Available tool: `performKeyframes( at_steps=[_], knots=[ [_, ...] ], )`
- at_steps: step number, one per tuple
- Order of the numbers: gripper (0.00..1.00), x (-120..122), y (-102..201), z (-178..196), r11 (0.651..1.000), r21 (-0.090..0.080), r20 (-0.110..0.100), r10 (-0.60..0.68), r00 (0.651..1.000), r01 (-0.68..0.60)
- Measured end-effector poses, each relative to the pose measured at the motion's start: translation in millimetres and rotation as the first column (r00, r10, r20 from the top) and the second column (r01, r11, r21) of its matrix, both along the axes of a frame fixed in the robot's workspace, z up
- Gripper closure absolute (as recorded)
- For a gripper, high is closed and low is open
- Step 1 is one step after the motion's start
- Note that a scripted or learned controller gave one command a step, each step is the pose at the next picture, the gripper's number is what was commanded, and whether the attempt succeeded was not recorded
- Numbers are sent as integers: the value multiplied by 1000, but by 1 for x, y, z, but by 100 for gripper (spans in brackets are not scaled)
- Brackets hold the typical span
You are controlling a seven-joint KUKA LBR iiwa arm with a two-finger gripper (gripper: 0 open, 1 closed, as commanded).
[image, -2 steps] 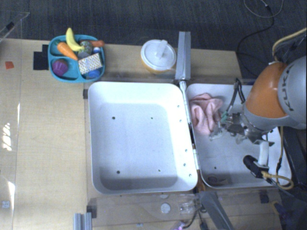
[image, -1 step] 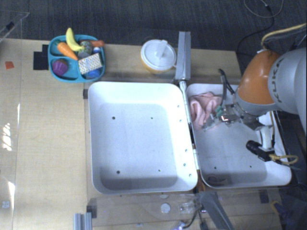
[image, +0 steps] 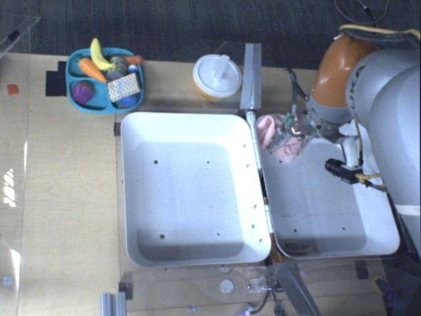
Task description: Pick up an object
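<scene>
A pale wooden worktop (image: 59, 196) is filling most of the frame, with dark grey carpet (image: 164, 8) running along the top edge behind it. At the far left of the frame a small red patch (image: 12, 89) is lying on the wood, and just right of it a black square (image: 56, 83) is sitting beside a blue divided tray (image: 71, 92). The tray is holding toy food: a yellow banana (image: 99, 54) at its top, an orange carrot (image: 91, 69) under that, a purple piece (image: 82, 92) at the lower left and a speckled block (image: 124, 86) at the right.

Moving right, a white lidded cup (image: 218, 76) is standing at the back edge of the worktop, just beside a grey upright post (image: 250, 78). Below them the left white bin (image: 191, 189) is taking up the centre of the frame, its floor showing a few small dark dots.

The right white bin (image: 329, 209) is sitting against it, their rims touching along the middle. In the upper left corner of this bin a crumpled pink cloth (image: 271, 131) is lying against the wall. The end effector (image: 294, 131) is hanging right at the cloth's right edge, over part of it; whether it is clenched on the cloth or released cannot be told from this slanted view. Behind it the orange band (image: 341, 68) and the grey arm (image: 388, 110) are reaching in from the upper right of the frame, with a black cable (image: 342, 170) trailing over the bin.
</scene>
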State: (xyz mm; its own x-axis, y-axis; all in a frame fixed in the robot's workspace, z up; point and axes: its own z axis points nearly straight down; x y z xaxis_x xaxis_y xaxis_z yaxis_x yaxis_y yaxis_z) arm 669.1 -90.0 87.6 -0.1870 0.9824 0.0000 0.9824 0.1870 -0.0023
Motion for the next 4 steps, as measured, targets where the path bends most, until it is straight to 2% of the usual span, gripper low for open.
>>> performKeyframes(
  at_steps=[1,2,3,4],
  knots=[
    [0,1,14,100,980,1,10,-198,980,198],
    [0,3,-4,3,1000,1,12,-30,999,30],
    [0,-12,10,100,996,1,11,-93,996,93],
    [0,-74,-49,8,996,-3,18,92,996,-92]
  ],
)
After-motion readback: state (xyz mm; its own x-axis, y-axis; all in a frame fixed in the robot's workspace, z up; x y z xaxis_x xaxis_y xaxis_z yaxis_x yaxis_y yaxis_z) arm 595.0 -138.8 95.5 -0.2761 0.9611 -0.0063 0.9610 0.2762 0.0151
